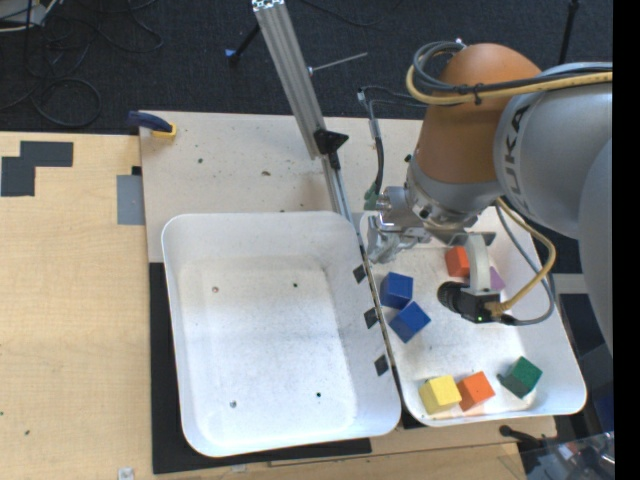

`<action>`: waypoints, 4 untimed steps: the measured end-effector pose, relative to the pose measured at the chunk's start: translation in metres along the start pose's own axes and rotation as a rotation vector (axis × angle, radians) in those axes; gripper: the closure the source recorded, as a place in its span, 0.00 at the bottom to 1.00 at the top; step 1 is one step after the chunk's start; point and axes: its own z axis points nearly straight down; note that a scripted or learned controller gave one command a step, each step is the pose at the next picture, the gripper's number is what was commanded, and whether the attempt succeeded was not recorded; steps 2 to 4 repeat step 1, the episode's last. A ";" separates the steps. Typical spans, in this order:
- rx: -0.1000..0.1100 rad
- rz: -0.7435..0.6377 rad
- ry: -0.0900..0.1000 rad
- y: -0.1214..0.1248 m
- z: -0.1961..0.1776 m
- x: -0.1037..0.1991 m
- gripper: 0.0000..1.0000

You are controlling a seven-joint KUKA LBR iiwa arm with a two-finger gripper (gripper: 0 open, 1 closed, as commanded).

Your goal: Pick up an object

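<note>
While hovering right of centre, metal gripper (385,236), finger state untellable, above two matte blue cubes (397,289) in glossy white right bin (560,393); "KU" lettering on grey arm (560,148).

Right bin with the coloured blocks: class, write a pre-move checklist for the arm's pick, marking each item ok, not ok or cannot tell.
1. Blocks present in right bin: ok.
2. Nearest target, upper blue block, unobstructed from above: ok.
3. Gripper over the right bin: ok, near its left wall.
4. Open or shut: cannot tell.
5. Yellow block and orange block apart: not ok, touching.
6. Green block standing alone: ok.
</note>
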 end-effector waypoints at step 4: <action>-0.003 -0.001 0.000 0.019 0.010 0.059 1.00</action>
